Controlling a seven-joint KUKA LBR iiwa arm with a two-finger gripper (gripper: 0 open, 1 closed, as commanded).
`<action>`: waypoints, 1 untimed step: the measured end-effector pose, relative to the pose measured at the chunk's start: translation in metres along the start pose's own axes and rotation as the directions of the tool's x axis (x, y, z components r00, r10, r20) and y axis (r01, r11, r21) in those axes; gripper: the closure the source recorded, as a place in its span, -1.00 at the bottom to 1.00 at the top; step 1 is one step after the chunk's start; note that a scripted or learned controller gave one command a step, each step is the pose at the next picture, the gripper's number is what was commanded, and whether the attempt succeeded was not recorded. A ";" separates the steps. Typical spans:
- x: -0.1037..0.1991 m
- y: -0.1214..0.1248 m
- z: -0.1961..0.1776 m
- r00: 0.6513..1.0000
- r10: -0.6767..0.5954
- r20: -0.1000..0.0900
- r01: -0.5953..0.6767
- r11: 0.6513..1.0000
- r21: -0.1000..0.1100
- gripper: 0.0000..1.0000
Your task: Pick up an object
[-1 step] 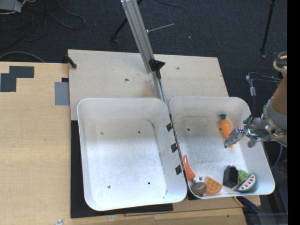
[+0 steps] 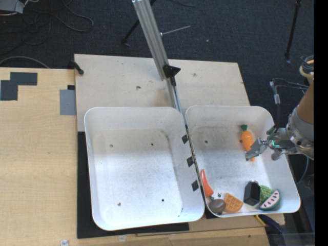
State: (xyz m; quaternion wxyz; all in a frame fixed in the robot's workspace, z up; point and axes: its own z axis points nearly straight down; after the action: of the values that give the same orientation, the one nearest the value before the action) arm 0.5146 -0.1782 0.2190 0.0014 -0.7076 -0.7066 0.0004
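Broadly, stage: early, nothing lifted; every candidate object lies on a bin floor.
Bench: pale board carrying both bins, with a slanted metal rail running down to the seam between them.
Left bin: white, speckled floor; I see no toys in it.
Right bin: white, holds all the toys, most of them crowded into its near corner.
Arm: reaches in over the right bin's right rim, wrist low.
Gripper: just inside that rim, beside the carrot; fingers look spread with nothing between them.
Carrot: orange with a green top, alone near the right wall, close to the nearer fingertip and probably the target.
Watermelon slice: near corner, against the rim.
Black block: touching the green piece.
Waffle: beside a brown lump.
Red pepper: along the dividing wall.
Left to do: settle over one item, close, lift clear.
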 end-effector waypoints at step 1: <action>0.005 0.002 0.044 1.000 0.000 -0.001 0.000 1.000 0.005 -1.00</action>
State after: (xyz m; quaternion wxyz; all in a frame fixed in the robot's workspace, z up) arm 0.5161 -0.1732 0.1746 0.0036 -0.7074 -0.7068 0.0017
